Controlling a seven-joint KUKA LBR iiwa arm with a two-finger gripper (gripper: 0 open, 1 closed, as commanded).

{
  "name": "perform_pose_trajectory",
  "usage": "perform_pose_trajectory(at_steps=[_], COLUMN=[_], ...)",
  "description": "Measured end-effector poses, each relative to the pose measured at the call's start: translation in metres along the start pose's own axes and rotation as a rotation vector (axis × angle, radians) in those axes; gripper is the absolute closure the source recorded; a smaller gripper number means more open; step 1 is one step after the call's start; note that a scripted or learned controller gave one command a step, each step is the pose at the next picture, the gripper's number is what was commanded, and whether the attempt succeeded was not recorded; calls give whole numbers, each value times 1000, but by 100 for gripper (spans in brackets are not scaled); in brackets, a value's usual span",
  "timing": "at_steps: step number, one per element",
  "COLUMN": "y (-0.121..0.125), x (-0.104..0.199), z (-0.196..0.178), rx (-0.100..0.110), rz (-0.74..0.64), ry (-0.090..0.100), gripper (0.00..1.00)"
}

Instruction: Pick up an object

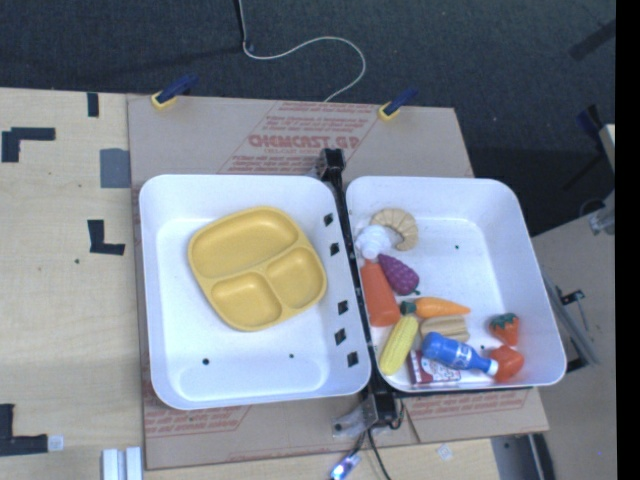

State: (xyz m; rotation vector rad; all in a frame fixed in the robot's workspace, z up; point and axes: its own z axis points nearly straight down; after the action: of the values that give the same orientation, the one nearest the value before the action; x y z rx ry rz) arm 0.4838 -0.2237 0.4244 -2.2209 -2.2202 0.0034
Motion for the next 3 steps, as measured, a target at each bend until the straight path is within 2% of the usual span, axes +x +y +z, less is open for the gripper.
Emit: perform_pose_trajectory(at_steps=[1, 3], y=[0, 0], x=[0, 0], z=[-43, 15], rx=[-6, 0], rz=[-2, -1], ry=[-2, 0], gripper=[100, 100])
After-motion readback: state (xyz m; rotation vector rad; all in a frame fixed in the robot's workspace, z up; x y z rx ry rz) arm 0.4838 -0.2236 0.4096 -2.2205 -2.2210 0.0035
